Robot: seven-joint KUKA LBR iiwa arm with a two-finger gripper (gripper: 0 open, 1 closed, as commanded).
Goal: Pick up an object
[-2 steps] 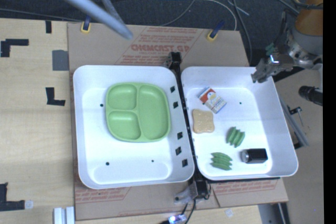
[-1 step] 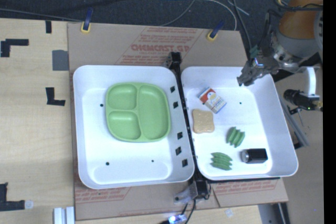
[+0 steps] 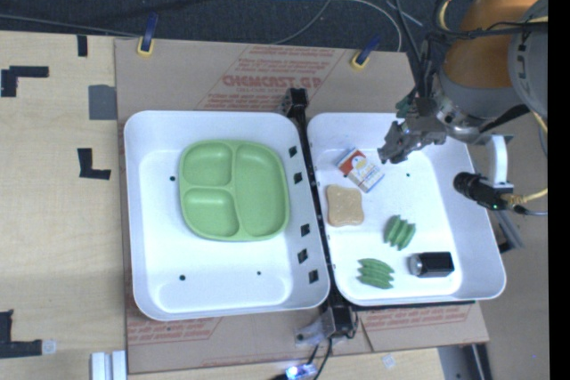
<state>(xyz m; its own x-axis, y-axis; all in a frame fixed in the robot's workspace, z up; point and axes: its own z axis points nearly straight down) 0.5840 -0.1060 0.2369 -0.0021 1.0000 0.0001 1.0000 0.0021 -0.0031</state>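
The end effector [image 3: 397, 147] hung over the upper part of the right bin [image 3: 463, 218], just right of a small red-and-white carton [image 3: 359, 169], with nothing visible in its grasp, though whether it was open or closed could not be told. Below the carton lay a slice of toast [image 3: 344, 206], two green pods [image 3: 400, 232] [image 3: 375, 272] and a black block [image 3: 432, 263]. The left bin [image 3: 151, 218] held a green divided plate [image 3: 234, 190].

arm: reaching in from right, wrist angled down | claw [image 3: 394, 149]: low, fingers possibly parted, unclear
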